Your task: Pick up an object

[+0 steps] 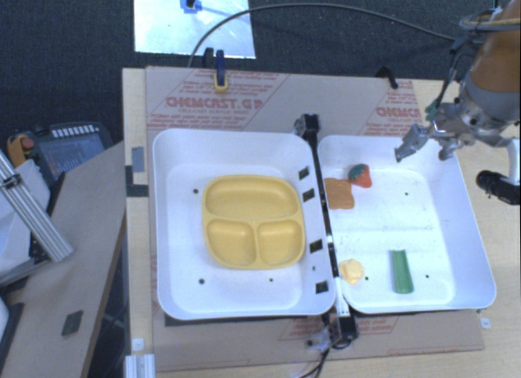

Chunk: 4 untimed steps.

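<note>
Across right bin, four objects, one green block, tool above.

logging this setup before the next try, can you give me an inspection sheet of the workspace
surface: bench bearing left bin and right bin, side by side
job's things: in right bin, strawberry, orange piece, yellow piece, green stick
clutter: yellow divided tray in left bin
grippers: pincer open, above right bin's far edge, holding nothing
cables: black cable arcing behind the bench
surroundings: handheld controller at left, silver panel on dark floor
</note>
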Tool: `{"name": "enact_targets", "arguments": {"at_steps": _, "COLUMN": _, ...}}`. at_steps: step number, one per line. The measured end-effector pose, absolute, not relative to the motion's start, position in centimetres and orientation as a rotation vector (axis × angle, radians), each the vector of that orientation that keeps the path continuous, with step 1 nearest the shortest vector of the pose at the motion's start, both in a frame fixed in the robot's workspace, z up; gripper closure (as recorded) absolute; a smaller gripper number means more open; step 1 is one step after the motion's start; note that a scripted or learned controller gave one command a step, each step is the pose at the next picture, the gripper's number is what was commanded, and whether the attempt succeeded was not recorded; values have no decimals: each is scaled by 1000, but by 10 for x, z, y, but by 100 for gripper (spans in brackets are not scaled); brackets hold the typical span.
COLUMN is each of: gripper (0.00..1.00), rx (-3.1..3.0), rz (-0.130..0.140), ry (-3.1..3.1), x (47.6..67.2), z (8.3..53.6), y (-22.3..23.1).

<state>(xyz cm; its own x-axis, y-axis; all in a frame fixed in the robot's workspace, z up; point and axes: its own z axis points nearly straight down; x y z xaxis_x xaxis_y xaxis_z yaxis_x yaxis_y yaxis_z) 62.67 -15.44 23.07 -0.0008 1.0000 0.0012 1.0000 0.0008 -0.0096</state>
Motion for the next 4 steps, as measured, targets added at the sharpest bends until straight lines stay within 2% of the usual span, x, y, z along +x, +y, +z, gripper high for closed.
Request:
{"name": "enact_targets", "arguments": {"at_steps": 1, "gripper": 0, "rx": -2219, "rz": -1, "ry": -2226, "x": 629, "z": 238, "y": -154}}
{"name": "enact_targets", "arguments": {"at_steps": 3, "gripper": 0, "rx": -2217, "rz": 2, "ry": -2222, "x": 619, "z": 120, "y": -146}}
{"name": "enact_targets", "arguments": {"at_steps": 4, "gripper": 0, "rx": -2219, "rz": 1, "ry": -2223, "x": 620, "z": 83, "y": -145}}
